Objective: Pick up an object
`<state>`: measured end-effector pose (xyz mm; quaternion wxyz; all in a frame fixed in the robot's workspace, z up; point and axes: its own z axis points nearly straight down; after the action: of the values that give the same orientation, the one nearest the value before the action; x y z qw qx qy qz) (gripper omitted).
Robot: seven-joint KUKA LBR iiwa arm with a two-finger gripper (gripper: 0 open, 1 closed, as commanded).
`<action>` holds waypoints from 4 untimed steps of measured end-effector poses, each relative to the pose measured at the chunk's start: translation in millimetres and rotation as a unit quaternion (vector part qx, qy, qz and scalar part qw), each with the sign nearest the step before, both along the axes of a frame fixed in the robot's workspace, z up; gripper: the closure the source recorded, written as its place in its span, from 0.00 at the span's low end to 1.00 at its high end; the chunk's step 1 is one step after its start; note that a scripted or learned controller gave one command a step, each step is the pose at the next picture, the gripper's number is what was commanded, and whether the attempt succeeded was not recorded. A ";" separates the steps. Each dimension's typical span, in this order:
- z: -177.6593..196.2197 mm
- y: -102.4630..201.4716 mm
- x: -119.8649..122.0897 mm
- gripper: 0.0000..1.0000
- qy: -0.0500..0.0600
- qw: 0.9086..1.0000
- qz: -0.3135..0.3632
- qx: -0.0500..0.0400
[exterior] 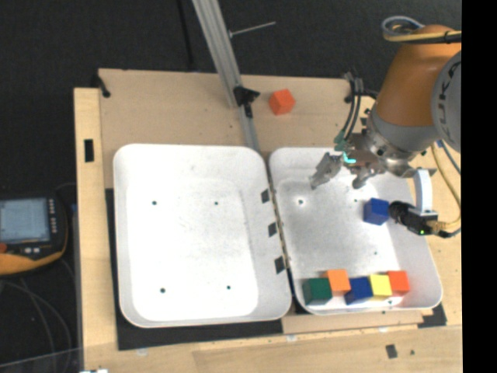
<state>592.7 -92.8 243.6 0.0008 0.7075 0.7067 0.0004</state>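
**A:** What did the camera view give you at that moment?

**B:** I saw the gripper (342,171) hanging over the far part of the right bin (326,231), up near its far rim. The two fingers (322,169) were spread apart, and I saw nothing between them. It had hold of nothing.

**A:** And the objects?

**B:** A blue block (376,210) lay alone toward the right side of that bin, just right of the gripper and a bit nearer to me. Along the near rim sat a row of five: green block (317,289), orange block (338,280), a second blue one (359,288), yellow block (380,285), and red block (398,280), packed side by side. A stray orange cube (282,102) sat on the bench (155,107) beyond the bins. The left bin (190,231) I could ignore.

**A:** So which step were you in?

**B:** I judged it the approach: open, unloaded, not yet down on anything.

**A:** Next move?

**B:** I reckoned the lone blue block was the sensible target, since it stood apart from the rest. That called for shifting right and nearer, centring the fingers over it, dropping down, then closing. The row looked too crowded for a clean grip.
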 end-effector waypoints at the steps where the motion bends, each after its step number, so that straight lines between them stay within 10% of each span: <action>1: 64.3 -19.6 24.6 0.00 -0.004 1.000 0.001 -0.001; 2: 135.8 15.2 -7.0 0.00 -0.004 1.000 0.004 0.000; 3: 130.5 13.0 -7.0 0.00 0.000 1.000 0.003 -0.001; 4: 2.6 -57.6 -23.3 0.00 0.004 1.000 -0.002 -0.001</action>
<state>569.4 -150.4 246.3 -0.0019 0.7088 0.7054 -0.0032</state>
